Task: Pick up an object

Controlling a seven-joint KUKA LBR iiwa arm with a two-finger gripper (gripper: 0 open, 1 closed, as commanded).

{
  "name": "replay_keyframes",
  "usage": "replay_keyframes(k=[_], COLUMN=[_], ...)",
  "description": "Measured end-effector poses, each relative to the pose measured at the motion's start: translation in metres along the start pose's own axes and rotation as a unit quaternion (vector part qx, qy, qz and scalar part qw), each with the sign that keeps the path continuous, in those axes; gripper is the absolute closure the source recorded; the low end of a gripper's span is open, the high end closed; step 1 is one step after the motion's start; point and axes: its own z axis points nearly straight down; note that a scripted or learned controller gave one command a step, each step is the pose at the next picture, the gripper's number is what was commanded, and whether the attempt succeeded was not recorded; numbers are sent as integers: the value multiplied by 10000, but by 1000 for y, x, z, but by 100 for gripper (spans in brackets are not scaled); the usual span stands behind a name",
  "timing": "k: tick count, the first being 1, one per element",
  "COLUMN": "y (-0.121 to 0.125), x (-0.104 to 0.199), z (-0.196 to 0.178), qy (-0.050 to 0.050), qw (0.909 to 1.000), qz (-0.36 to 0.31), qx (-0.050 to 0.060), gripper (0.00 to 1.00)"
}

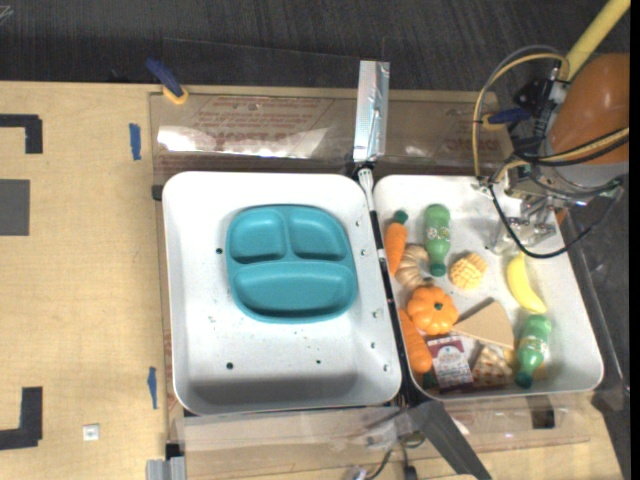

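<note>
Two white bins: the left bin (190,268) holds one teal divided plate (291,262); the right bin (570,298) holds two carrots (396,245), two green bottles (436,230), one pumpkin (433,309), one banana (523,283); gripper (528,218) hovers over its far corner, grip unclear

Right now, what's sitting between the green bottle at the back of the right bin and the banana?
In the camera view, a small yellow corn cob lies between the green bottle and the banana.

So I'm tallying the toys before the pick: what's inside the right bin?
The right bin holds two carrots, two green bottles, corn, a banana, a pumpkin and some boxes. Anything beneath that pile is covered.
</note>
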Motion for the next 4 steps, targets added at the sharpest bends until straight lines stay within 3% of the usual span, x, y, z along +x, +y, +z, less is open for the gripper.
replay_keyframes(k=[1,2,3,4], y=[-1,82,108,186], x=[-11,-12,8,-26], z=[-1,-2,-4,-3], qy=[-67,2,-84,-2], qw=[10000,10000,9913,9952], qz=[-42,15,-1312,-983], qx=[-1,12,48,30], gripper=[0,0,0,0])
